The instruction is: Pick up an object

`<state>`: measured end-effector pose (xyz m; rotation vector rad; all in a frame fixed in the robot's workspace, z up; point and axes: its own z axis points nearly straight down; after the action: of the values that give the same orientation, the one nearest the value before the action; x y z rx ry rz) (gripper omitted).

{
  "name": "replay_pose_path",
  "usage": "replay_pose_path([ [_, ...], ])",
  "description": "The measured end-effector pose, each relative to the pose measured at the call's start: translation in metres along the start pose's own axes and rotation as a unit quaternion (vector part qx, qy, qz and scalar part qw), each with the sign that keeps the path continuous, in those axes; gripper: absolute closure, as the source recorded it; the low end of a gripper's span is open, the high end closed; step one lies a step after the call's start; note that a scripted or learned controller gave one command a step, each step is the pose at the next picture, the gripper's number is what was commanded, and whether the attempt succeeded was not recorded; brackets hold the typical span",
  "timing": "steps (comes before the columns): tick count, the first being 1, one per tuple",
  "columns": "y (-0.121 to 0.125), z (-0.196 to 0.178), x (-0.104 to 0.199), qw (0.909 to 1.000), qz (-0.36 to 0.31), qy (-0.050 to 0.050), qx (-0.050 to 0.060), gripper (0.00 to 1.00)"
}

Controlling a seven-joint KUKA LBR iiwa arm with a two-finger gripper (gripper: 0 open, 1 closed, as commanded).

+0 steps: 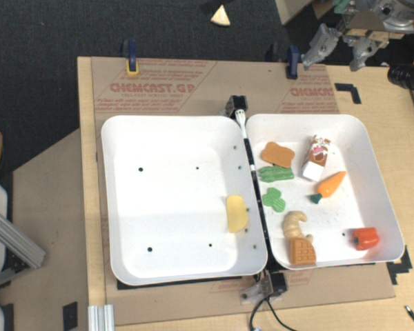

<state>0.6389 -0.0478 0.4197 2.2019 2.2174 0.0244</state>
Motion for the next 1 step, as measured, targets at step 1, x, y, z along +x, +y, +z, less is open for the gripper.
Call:
replay_pose_path([
  [1, -0.0011, 0.0006, -0.0029, 1.0000, 0.002, -0.001, 0.008, 1.00],
])
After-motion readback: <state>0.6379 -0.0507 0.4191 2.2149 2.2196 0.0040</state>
